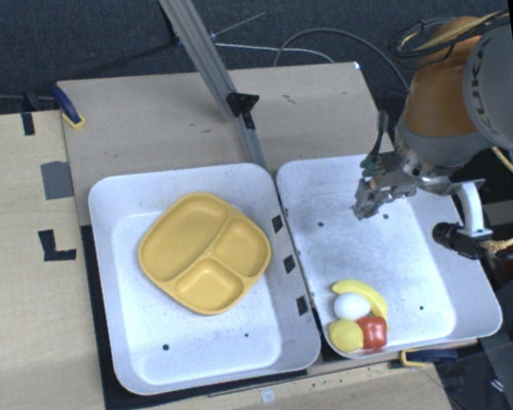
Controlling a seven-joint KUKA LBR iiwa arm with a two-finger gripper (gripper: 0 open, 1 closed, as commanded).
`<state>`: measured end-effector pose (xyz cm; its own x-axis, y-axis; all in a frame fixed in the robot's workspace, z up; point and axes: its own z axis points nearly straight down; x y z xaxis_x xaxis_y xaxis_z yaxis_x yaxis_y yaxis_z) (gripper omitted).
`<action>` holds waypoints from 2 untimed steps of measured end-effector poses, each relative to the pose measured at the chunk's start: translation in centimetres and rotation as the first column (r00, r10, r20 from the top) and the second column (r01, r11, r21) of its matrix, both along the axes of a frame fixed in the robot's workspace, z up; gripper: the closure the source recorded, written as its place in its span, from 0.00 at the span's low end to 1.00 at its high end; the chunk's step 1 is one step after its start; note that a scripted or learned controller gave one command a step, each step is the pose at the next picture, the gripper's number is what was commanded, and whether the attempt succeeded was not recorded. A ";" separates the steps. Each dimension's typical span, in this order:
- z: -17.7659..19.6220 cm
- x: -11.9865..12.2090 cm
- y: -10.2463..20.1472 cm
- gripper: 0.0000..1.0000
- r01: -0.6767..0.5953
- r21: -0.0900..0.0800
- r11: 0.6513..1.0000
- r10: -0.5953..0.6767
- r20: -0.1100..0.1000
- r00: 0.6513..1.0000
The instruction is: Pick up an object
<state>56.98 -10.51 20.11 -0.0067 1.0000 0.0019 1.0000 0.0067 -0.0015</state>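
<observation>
Over the upper part of the right bin (461,313), the gripper (370,200) hangs above bare floor with nothing between its fingers, and whether they are spread or pressed together cannot be told at this resolution. Candidate objects lie well apart from it, clustered in the bin's lower left corner: one yellow banana (363,291), one white ball (351,306), one yellow fruit (346,334) and one red piece (375,331), all touching. Probable fault: a descent onto this tight cluster may strike a neighbour or the bin wall and close on nothing; one yellow divided plate (204,252) occupies the left bin (124,341), giving two bins total.
</observation>
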 end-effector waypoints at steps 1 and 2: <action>1.4 0.9 5.0 1.00 -0.001 0.000 1.000 0.001 0.002 1.000; 0.5 1.7 10.4 1.00 0.000 -0.001 1.000 0.000 0.000 1.000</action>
